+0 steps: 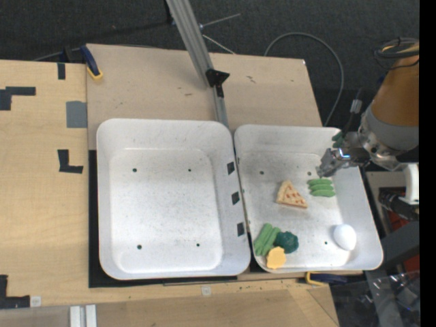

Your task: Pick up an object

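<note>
Clearly the nearest candidate is the green pea pod toy (321,187), lying in the right bin (252,142) just near of the gripper (328,166), which hovers over the bin's far right part; whether it is apart or together cannot be told. Judging by looks, the pod is light, small and smooth plastic, likely slippery; pinching across its narrow width seems safest. A pizza slice toy (291,195) lies just left.

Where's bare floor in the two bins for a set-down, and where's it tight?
The left bin offers bare floor wall to wall. In the right bin, the back-left stretch is free, between the divider and the pizza slice. It's crowded near the tool and green pods, and along the front: green pieces, yellow piece, white egg.
</note>
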{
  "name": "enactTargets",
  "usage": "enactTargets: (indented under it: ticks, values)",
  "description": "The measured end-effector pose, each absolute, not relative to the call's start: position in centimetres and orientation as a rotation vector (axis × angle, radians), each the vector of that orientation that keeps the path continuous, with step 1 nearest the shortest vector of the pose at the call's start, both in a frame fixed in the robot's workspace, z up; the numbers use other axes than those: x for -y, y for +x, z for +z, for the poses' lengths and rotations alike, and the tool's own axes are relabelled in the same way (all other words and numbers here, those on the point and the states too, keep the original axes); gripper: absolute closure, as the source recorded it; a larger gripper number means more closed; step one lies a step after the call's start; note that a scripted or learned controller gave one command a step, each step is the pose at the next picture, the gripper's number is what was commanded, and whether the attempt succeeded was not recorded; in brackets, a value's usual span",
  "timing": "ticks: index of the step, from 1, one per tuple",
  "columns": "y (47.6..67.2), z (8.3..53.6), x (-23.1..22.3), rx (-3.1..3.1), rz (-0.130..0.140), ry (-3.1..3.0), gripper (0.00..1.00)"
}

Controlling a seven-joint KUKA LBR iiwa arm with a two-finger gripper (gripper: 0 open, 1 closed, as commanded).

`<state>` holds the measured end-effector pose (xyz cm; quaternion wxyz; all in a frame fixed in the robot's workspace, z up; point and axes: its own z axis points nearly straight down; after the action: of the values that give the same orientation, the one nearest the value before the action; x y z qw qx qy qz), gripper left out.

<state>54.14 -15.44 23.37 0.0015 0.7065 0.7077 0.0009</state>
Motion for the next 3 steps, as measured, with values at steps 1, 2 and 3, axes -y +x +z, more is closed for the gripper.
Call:
enactTargets:
  ticks: [1,2,3]
  values:
    - [56.1,22.2,10.4,-2.231,0.000,2.216,1.00]
    - [57.2,22.4,4.8,-2.225,-0.003,2.220,1.00]
    - [59.7,22.0,-1.0,-2.231,0.001,2.214,1.00]
